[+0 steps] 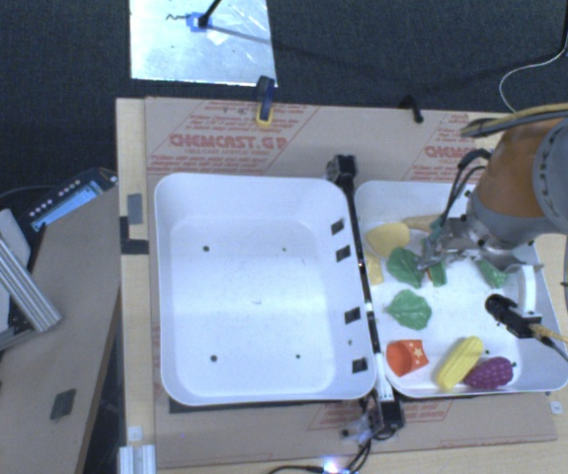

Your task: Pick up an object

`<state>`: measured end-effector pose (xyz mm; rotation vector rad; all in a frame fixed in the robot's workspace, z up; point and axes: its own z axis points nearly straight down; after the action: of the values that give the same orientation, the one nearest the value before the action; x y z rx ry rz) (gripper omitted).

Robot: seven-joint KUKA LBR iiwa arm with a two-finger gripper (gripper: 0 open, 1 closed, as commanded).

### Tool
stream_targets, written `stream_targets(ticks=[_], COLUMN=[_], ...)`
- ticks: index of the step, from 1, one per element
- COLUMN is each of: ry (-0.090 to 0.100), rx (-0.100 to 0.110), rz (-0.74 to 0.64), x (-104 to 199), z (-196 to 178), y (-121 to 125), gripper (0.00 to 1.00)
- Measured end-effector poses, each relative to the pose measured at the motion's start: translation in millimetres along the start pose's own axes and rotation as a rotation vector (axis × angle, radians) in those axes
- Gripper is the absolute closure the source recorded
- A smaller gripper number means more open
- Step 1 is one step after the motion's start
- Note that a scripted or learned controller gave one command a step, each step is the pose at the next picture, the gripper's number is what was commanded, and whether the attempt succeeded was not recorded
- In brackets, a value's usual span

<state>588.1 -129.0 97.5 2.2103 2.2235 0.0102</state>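
While lowered in right bin (538, 276), jaws (435, 262) touching green leaf (403, 267) just left; grip state unclear. Yellow piece (387, 236) up-left.

From my remote seat, the arm (550, 181) runs off the right edge, so I see just its wrist end. The gripper (434, 260) sits low in the right bin (545, 363), too small and dark for me to read. It covers part of a green piece (403, 266) and a small green bit (439, 274). Another green piece (492, 274) is half hidden under the wrist. A metal frame (2, 265) at the left is cut off by the edge.
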Motion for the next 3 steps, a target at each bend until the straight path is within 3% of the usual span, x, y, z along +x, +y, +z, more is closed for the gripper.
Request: stream_targets(ticks=[1, 2, 3], ry=[-0.006, -0.008, -0.001], rx=[-0.015, -0.011, 0.003], rz=[-0.002, 0.007, 0.002], x=[-7, -59, -41], z=[-219, -385, -441], y=[77, 80, 26], gripper=[1.00, 1.00, 1.00])
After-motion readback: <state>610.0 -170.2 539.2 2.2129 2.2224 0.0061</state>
